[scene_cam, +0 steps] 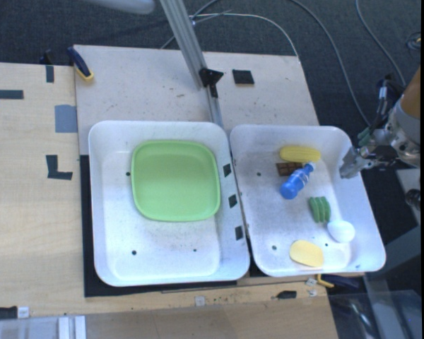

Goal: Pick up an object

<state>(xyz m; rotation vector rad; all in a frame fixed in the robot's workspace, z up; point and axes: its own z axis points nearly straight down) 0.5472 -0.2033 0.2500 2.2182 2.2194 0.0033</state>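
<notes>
The gripper (pixel 353 162) sits at the right rim of the right bin (pixel 265 143), hanging over its edge, with nothing between it and the bin wall; how it is set cannot be told from here. Everything to pick lies to its left, inside that bin. Nearest across is the yellow corn (pixel 299 153) at the top, with a brown block (pixel 288 168) touching just below it and the blue bottle (pixel 296 181) tilted against the block. Further down, the green piece (pixel 319 208) is near the right wall, the white ball (pixel 340 230) just below it, and the yellow lemon (pixel 307 253) near the front corner. Over in the left bin (pixel 106 189), a green plate (pixel 175 180) lies flat, well apart from the gripper.
</notes>
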